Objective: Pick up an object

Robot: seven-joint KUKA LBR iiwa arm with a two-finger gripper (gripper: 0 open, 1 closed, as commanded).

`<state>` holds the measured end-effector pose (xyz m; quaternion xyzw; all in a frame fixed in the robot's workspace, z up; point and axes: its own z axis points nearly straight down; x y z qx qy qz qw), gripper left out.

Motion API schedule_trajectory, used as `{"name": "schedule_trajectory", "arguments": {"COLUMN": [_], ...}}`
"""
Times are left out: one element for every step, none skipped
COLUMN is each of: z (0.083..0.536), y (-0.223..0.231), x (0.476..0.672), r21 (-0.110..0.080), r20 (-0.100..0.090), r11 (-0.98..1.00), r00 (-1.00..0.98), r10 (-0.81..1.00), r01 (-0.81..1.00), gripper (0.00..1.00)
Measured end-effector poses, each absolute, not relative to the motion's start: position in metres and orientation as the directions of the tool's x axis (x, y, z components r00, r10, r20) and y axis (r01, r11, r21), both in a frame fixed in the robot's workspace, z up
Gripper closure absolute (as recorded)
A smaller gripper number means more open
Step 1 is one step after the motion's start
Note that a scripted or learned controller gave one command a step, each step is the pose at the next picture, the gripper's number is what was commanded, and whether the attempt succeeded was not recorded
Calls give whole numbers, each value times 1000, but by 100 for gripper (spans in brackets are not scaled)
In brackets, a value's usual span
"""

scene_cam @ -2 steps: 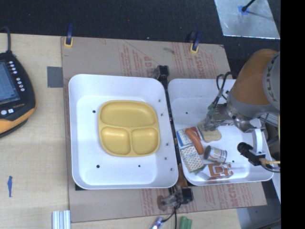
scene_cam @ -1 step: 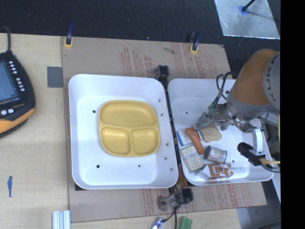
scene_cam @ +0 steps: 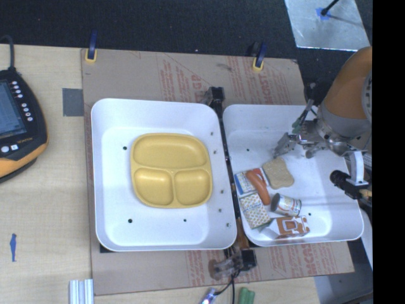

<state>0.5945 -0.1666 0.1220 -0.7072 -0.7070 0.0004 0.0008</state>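
The right bin (scene_cam: 253, 122) holds a cluster of small things in its lower left part: a tan bread-like slice (scene_cam: 278, 173), an orange carrot-like piece (scene_cam: 258, 181), a small blue and white box (scene_cam: 243, 183), a checkered packet (scene_cam: 253, 211), a small tin (scene_cam: 286, 203) and an orange and white packet (scene_cam: 291, 227). My gripper (scene_cam: 295, 149) hangs over the upper middle of this bin, just above and right of the tan slice. Its fingers look spread, with nothing between them.
A yellow divided plate (scene_cam: 171, 170) lies in the middle of the left bin (scene_cam: 114, 227). A black and orange teach pendant (scene_cam: 16, 122) sits at the left of the bench. Clamps stand between the bins at the top (scene_cam: 216, 95) and bottom (scene_cam: 231, 265).
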Motion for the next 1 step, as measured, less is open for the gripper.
{"name": "schedule_trajectory", "arguments": {"z": [93], "y": [-160], "x": [590], "r21": [0], "r20": [-1], "r11": [2], "r00": [-2], "r10": [1000], "r01": [1000], "gripper": [0]}}
